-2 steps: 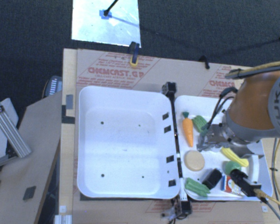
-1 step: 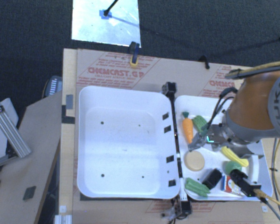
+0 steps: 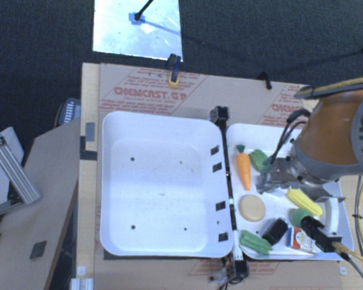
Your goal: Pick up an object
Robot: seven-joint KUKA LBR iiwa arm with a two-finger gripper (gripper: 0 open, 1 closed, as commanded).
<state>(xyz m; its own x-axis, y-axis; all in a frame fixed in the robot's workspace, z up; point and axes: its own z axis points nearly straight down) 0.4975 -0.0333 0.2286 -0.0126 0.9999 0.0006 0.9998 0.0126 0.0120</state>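
The right bin (image 3: pixel 265 135) holds several toy items: an orange carrot (image 3: pixel 244 170), a green piece (image 3: pixel 258 158) beside it, a tan round disc (image 3: pixel 252 207), a yellow corn cob (image 3: pixel 304 201), a black block (image 3: pixel 275 231), a green pod (image 3: pixel 255 242) and a red-and-white packet (image 3: pixel 297 238). My gripper (image 3: pixel 269 180) hangs low over the bin's middle, just right of the carrot and above the disc. The wrist and its metal housing hide the fingertips.
The left bin (image 3: pixel 161 183) lies beside it, joined by black clips (image 3: pixel 222 187) along the shared edge. The arm's orange band (image 3: pixel 336 129) and grey body cover the right bin's far right side. Cables (image 3: pixel 332 242) run along the bench's right edge.
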